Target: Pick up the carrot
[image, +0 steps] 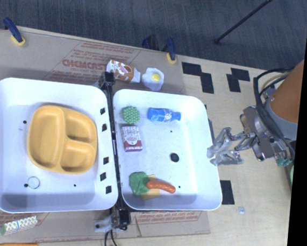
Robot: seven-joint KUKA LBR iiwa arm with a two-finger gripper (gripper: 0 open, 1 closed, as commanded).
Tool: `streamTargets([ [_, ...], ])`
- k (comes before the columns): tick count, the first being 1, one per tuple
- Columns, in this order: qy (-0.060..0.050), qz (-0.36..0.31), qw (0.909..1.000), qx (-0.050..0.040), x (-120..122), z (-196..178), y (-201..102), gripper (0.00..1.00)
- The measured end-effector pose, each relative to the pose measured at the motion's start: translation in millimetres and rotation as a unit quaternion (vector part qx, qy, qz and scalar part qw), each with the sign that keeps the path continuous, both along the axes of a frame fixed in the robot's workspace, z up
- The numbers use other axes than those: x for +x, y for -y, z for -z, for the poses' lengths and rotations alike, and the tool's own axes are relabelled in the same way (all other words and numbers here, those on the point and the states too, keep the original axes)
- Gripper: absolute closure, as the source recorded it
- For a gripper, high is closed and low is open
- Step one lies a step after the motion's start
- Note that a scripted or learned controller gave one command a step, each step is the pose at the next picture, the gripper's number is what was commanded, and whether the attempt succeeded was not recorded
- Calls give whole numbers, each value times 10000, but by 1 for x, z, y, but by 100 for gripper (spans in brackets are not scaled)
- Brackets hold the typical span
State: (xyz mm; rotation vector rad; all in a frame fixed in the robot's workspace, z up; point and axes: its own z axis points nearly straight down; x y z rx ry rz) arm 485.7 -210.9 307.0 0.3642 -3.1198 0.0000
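One smooth tapered carrot point(160, 186) with leafy green top, metal tool point(222, 152) spread open, empty.

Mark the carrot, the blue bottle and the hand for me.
carrot point(161, 186): camera view, middle of its orange body.
blue bottle point(163, 115): camera view, middle of its side.
hand point(219, 153): camera view, midway between the fingertips.

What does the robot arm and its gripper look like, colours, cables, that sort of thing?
The arm is grey with a broad orange band above the wrist. Black cables loop around its wrist section. The gripper is bare silvery metal, built from thin linked bars ending in two fingers, with a blockier grey metal housing behind them.
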Motion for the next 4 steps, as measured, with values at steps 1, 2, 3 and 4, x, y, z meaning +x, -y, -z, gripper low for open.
streamTargets([
  [1,12,-917,9958,-7,1,-52,-2,100],
  [2,5,-998,9950,2,-1,-7,-23,100],
  [3,11,-3621,9322,-8,14,-26,0,100],
  [4,0,-3541,9352,8,-9,11,-14,100],
])
